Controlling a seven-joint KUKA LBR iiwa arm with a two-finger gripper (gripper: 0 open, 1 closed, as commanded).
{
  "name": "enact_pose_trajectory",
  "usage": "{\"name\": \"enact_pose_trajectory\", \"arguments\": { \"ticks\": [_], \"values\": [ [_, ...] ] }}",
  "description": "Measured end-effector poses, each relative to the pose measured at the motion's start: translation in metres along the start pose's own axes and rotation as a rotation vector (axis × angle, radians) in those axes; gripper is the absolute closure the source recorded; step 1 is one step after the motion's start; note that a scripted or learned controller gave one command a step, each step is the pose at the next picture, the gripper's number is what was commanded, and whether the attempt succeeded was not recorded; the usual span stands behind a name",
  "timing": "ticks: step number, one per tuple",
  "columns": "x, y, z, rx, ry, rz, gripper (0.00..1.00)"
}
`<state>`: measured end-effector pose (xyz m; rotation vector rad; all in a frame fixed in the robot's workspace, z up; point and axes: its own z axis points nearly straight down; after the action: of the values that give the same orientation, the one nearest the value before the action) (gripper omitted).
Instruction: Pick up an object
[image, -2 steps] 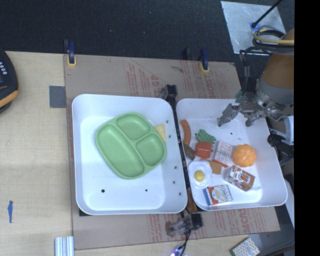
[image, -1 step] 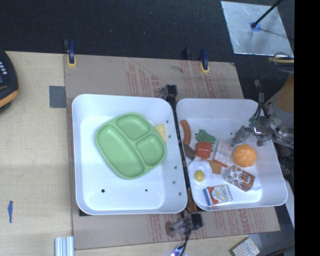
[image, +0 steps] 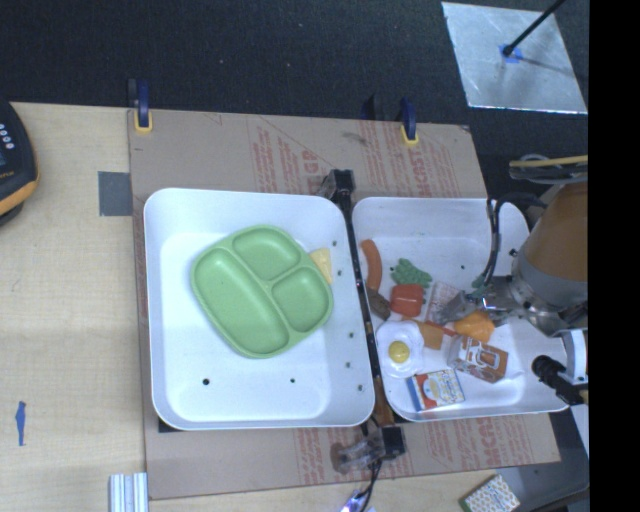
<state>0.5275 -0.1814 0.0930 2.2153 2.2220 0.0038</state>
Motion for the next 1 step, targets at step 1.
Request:
{"name": "enact_pose_trajectory", "arguments": {
  "ticks": [1],
  "values": [
    [-0.0022,0.0018,-0.0133,0.0,-0.001,-0.003,1.0]
  ]
}}
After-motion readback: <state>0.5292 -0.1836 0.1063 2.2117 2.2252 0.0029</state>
